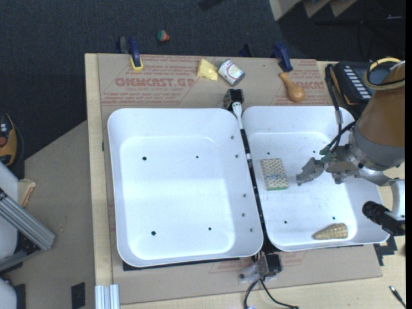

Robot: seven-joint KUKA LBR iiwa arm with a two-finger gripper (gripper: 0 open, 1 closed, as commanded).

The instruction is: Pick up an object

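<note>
In the right bin [302,122] lie two objects. A small flat rectangular pad [274,173], patterned and pale with a green edge, rests left of centre. A tan cone-shaped piece [331,232] lies near the front rim. My gripper [308,172] hangs over the middle of the right bin, just right of the flat pad and apart from it, pointing left. Nothing shows between its tips. The arm with its orange band [384,118] comes in from the right.
The left bin [180,179] sits beside the right one. Behind the bins on the board lie a yellow wedge [207,70], a small white box [231,72] and an orange pear-shaped toy [293,87]. Blue clamps [134,52] hold the back edge.
</note>
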